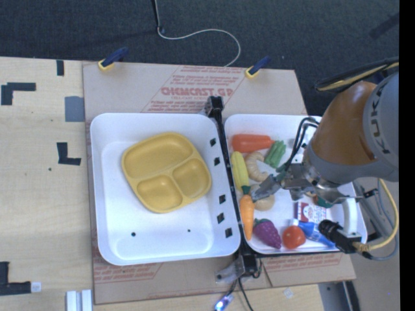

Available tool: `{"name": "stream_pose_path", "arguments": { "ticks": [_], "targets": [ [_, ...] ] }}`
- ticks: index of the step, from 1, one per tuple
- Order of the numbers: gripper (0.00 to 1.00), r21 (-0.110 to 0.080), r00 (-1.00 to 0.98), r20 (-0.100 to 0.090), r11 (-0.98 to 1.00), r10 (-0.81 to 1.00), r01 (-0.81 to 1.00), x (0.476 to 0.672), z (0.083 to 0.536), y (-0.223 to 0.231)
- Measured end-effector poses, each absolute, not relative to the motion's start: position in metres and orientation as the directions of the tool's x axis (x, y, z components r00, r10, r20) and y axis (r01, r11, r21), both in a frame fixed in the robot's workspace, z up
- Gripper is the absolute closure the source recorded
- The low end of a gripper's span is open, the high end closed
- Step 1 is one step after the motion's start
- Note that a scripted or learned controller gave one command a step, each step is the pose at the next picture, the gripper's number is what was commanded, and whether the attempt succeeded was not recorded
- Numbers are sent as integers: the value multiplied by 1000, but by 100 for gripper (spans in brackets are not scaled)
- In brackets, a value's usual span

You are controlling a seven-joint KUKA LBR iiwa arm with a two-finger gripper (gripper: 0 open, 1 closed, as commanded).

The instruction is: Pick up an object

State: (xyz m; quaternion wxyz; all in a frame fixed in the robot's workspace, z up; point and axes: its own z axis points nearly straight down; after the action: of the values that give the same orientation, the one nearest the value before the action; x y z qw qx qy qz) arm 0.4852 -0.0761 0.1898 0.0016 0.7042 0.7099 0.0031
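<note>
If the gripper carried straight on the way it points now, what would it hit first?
Probably the pale toy food piece right at the gripper tips, between the corn and the carrot in the right bin. Depth is hard to judge from above.

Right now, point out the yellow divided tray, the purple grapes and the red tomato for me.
yellow divided tray (pixel 167 171): camera view, on its middle ridge.
purple grapes (pixel 267 232): camera view, middle of the bunch.
red tomato (pixel 293 237): camera view, centre of its skin.

Looks like a robotics lab from my end: a grey KUKA arm (pixel 363 135) over two white bins (pixel 107 173), cardboard sheet (pixel 194 89) clamped at the bench's far edge, loose cable (pixel 194 34) on dark carpet (pixel 65 18).
</note>
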Motion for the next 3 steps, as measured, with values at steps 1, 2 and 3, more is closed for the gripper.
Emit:
{"name": "stream_pose_path", "arguments": {
  "ticks": [1,2,3],
  "targets": [
    [100,-4,-2,1,2,1000,1000,483,193,-79],
    [100,11,-13,4,13,1000,1000,485,309,6],
    [100,-4,-4,0,4,1000,1000,483,274,43]
  ]
}}
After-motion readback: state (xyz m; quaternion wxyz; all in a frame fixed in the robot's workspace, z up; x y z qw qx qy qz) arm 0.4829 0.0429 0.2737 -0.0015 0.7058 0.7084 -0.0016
